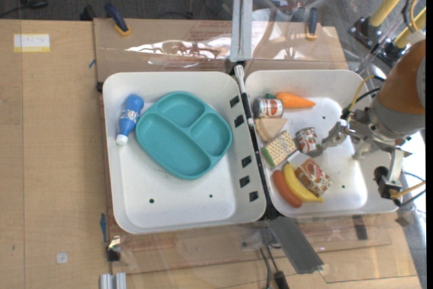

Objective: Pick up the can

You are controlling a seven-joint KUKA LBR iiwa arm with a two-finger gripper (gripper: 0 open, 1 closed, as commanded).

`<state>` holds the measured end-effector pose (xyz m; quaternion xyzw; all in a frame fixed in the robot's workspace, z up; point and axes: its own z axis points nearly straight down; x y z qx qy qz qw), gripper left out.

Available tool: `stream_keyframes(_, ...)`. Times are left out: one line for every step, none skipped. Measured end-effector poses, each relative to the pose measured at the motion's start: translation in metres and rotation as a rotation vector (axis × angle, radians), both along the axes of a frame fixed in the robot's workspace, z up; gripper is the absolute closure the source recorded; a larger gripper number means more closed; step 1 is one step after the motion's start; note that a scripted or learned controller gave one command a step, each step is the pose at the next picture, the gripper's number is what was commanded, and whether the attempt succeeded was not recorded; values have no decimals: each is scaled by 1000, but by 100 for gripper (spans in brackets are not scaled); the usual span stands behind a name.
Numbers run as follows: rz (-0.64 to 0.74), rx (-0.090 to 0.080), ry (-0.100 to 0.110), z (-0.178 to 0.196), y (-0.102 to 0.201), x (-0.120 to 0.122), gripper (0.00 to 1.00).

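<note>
Two cans lie in the right bin [352, 81]. One, with a red and green label [268, 107], rests on its side at the bin's far left, beside a carrot [296, 101]. The other, red and white [306, 140], sits near the bin's middle. My gripper [334, 136] hangs low over the right bin, just right of the red and white can and close to it. The grey arm with its orange band [406, 88] comes in from the right. Nothing shows in the gripper's grasp.
The right bin also holds a bread wedge [270, 126], a cracker [279, 147], a banana [302, 186], a patterned box [313, 176] and an orange-red item [285, 189]. In the left bin [176, 213] lie a teal divided plate [184, 134] and a blue-white bottle [128, 117].
</note>
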<state>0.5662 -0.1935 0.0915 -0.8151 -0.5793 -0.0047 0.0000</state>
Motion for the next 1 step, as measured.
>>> stream_keyframes(5, -9, -4, 1, 11, 98, 0)
